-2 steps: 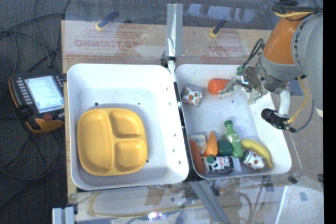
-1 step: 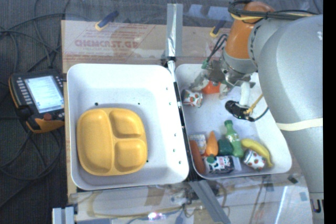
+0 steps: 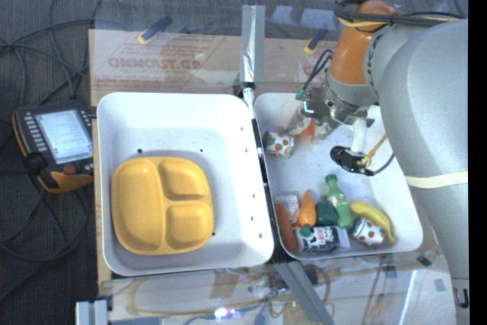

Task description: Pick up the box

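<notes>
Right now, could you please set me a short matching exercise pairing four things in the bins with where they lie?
Things:
1. yellow plate
2. banana
3. green bottle
4. gripper

Places:
A. right bin, near corner beside the right wall
B. right bin, far end
C. left bin, near half
D. right bin, just left of the banana

Pairs: 1-C, 2-A, 3-D, 4-B
</notes>
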`<state>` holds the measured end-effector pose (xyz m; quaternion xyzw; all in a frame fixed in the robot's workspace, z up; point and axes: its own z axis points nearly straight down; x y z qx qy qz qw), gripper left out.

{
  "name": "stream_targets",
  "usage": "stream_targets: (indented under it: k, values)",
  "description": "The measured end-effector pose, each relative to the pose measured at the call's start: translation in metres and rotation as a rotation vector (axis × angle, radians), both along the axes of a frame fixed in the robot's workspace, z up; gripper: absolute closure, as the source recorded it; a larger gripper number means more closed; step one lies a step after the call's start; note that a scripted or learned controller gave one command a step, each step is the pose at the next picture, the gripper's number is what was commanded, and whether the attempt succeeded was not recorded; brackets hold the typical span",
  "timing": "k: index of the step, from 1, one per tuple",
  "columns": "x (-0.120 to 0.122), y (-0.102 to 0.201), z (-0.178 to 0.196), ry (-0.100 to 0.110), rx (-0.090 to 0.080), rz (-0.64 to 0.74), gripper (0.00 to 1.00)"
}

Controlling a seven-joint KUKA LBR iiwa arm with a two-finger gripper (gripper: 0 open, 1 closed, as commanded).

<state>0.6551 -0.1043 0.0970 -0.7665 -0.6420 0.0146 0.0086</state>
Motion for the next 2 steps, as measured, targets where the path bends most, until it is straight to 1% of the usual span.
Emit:
stream_targets:
  k: [1, 2]
  values:
    - [0.002, 0.047, 0.112, -0.031, 0.003, -0.024, 1.00]
    - [0.012, 0.067, 0.093, -0.030, -0.001, -0.044, 1.00]
